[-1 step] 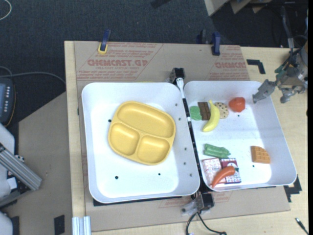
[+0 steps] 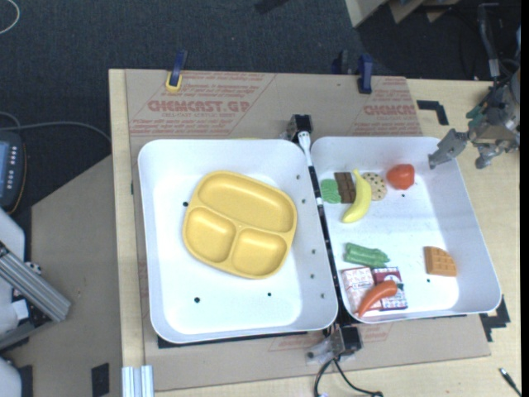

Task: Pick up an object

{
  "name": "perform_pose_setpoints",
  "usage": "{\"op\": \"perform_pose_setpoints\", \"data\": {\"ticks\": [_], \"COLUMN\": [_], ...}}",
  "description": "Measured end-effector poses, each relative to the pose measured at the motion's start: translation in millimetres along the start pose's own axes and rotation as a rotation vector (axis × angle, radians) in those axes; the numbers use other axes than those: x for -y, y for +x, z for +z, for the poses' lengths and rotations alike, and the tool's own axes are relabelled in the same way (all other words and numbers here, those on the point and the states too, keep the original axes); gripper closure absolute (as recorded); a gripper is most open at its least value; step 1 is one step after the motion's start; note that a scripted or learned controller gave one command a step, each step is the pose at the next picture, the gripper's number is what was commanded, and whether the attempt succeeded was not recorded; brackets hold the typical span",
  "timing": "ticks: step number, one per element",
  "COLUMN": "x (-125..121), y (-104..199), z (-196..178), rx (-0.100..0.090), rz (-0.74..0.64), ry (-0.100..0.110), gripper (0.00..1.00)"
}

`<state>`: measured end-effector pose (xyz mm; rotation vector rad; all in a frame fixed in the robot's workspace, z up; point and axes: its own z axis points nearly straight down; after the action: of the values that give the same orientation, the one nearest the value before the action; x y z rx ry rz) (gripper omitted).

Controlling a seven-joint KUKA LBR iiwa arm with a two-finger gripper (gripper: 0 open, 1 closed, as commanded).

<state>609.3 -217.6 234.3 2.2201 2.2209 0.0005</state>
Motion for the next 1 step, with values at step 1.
{"op": "perform_pose_setpoints", "data": {"ticks": [1], "x": [8.4], "y": [7.6], "z": [51.1], "rx": [-0.003], "rz": [0.0], "ry": [0.007], "gripper": [0.0]}}
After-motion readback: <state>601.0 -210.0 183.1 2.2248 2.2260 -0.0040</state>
